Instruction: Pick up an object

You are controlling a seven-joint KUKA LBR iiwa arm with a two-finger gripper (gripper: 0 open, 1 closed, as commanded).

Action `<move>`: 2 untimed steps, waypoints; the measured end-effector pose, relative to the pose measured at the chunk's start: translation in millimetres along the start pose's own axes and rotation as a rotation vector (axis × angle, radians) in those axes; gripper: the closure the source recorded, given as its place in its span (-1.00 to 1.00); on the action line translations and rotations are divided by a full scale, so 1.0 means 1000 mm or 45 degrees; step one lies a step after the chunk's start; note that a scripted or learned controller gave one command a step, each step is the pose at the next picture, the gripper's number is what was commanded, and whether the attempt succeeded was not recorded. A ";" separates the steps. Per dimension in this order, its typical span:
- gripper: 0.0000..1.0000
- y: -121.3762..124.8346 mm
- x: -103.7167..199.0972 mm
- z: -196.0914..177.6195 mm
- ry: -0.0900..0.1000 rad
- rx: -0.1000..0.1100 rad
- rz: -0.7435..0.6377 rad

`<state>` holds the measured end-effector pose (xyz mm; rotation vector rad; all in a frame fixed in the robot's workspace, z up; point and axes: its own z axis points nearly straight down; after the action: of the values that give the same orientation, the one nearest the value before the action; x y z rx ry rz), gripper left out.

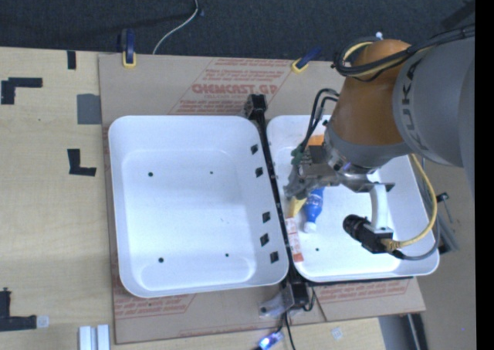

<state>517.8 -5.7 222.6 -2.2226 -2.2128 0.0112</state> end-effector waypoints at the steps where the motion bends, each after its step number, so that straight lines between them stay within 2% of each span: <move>1: 1.00 0.058 -0.049 0.004 -0.001 -0.013 -0.004; 2: 1.00 0.053 0.048 -0.002 0.004 -0.009 -0.018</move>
<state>570.7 42.0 224.4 -2.2085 -2.2305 -0.0005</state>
